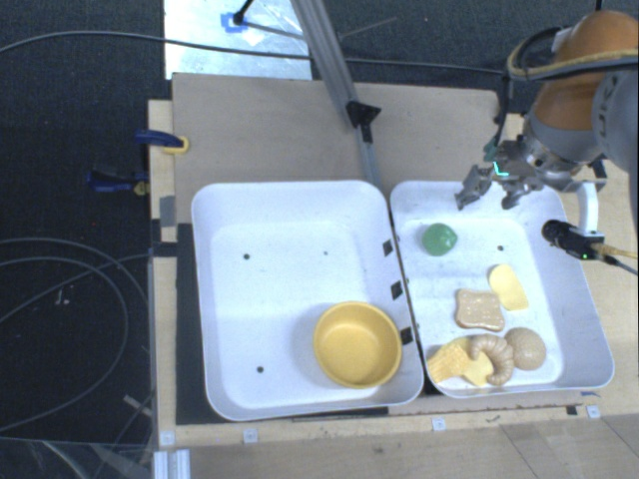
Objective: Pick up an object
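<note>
White plastic forms the two shallow bins, set side by side on the bench. In the camera view the left bin [250, 267] holds a yellow bowl [357, 343] near its front right corner. The right bin [574, 297] holds a green ball [438, 239] towards its far left, a pale yellow wedge [508, 287], a toast-like slice [479, 309], and at the front a cluster of a yellow piece [451, 361], a tan curled piece [493, 353] and a beige round piece [527, 347]. The gripper [493, 194] hovers over the right bin's far edge, fingers spread apart and grasping nothing, near the green ball but apart from it.
</note>
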